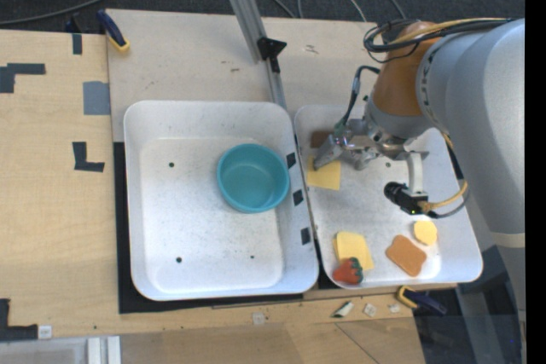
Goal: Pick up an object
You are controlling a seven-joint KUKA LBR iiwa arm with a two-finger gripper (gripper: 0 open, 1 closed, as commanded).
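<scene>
The grey two-finger gripper (331, 156) is seen low over the right-hand shallow white plastic bin (452, 268), at about ten o'clock on that bin's floor, close to the wall shared with the left-hand shallow white bin (145, 183). A flat pale-yellow square piece, like a slice of cheese (325, 176), lies directly at six o'clock from the fingertips, just beside or touching them; contact cannot be confirmed. The piece is roughly square, so no clear long axis is offered, and its edges run nearly parallel to the bin walls. It lies flat on the floor, which is judged to leave little height for the fingers to close around. How wide the jaws stand cannot be told, since the fingers are seen as one dark blurred shape, and nothing is visibly held between them.

The other candidates are placed farther off: a yellow block with a red strawberry-like toy (351, 258) at five o'clock from the gripper, an orange toast-shaped piece (406, 255) and a small yellow round piece (425, 232) at four o'clock, all well apart from it. A round teal plastic bowl (252, 176) rests in the left bin, at nine o'clock from the gripper, across the dividing wall. The yellow slice is judged the nearest target by far
</scene>
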